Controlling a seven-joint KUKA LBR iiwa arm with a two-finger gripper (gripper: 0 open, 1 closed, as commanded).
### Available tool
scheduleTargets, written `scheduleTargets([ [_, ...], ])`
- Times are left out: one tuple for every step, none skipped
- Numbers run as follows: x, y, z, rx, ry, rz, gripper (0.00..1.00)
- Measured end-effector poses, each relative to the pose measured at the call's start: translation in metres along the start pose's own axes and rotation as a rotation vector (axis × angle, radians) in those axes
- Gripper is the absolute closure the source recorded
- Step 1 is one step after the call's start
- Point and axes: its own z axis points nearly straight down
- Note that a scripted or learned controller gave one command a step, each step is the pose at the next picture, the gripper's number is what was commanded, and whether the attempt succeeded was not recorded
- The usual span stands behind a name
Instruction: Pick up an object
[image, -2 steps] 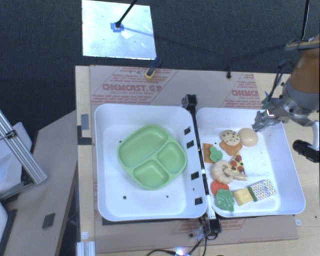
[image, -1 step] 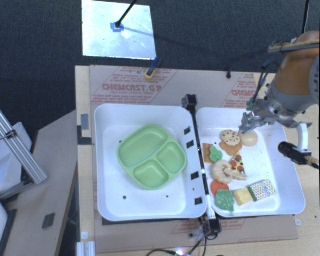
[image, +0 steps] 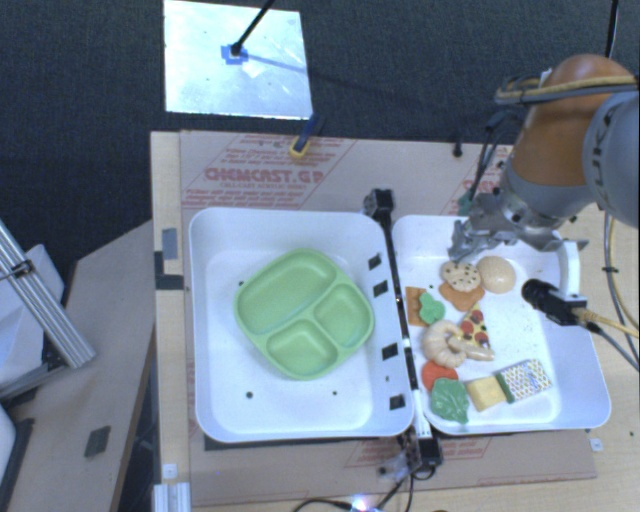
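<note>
Toy food (image: 462, 335) lies crowded in the right bin (image: 590, 395), a cookie (image: 461, 275) uppermost just under the gripper (image: 462, 243), whose grip I cannot tell, while the left bin (image: 215, 400) holds a green divided plate (image: 303, 313).

The arm (image: 575, 120) is cut off by the right edge, and its wrist hides part of the right bin's (image: 590, 400) far rim. The gripper (image: 462, 245) sits low over the cookie (image: 461, 275); its fingers blur into the wrist's shadow, so their spacing cannot be read. The cookie covers part of a cracker (image: 458, 296) beneath it. The pattern on the wrapped block (image: 525, 379) is too small to read. A metal frame (image: 35, 300) runs off the left edge.
</note>
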Motion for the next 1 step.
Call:
scheduleTargets([
  [0.0427,-0.0197,0.0051,0.003,-0.001,0.003,1.00],
])
